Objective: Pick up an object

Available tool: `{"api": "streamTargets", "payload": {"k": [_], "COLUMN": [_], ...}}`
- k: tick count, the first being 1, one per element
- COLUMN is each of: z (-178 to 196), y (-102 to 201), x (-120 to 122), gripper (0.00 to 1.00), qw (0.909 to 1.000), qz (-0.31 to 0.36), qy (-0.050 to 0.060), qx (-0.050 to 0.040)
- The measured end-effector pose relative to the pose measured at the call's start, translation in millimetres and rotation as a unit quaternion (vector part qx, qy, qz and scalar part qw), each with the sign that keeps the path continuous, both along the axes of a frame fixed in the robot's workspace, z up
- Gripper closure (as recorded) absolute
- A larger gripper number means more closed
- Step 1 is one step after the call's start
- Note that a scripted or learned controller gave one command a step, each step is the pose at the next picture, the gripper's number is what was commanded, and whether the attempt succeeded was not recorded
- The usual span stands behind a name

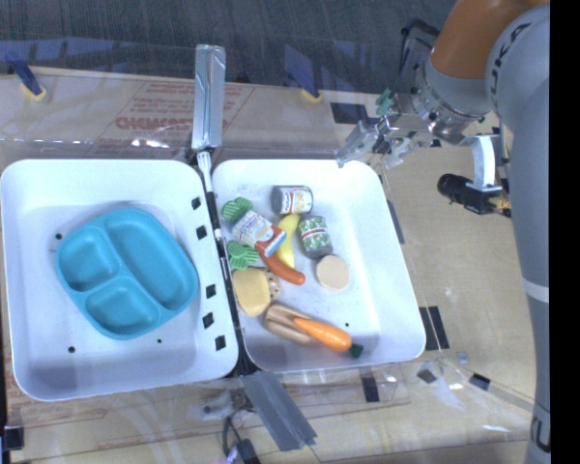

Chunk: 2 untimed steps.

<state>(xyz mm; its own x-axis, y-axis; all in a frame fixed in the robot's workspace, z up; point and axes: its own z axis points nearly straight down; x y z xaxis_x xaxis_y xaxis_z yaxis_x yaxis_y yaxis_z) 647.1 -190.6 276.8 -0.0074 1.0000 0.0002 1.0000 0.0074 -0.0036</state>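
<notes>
Two white bins sit side by side: the left bin (39, 356) holds one blue divided plate (126, 271), the right bin (391, 288) perhaps ten toy foods, among them two cans and a carrot (321, 333). The gripper (369, 141) hovers above that bin's far right corner, well apart from the carrot.
</notes>
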Motion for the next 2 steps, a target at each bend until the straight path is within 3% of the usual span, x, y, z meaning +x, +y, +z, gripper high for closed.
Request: {"api": "streamTargets", "payload": {"k": [1,2], "z": [-123,-186], "y": [72,3], "x": [7,-12], "gripper": [0.00,0.00], "qw": [0.9985,0.9929], "qz": [0.055,0.119], "qy": [0.005,0.000], "qx": [0.0018,0.0001]}}
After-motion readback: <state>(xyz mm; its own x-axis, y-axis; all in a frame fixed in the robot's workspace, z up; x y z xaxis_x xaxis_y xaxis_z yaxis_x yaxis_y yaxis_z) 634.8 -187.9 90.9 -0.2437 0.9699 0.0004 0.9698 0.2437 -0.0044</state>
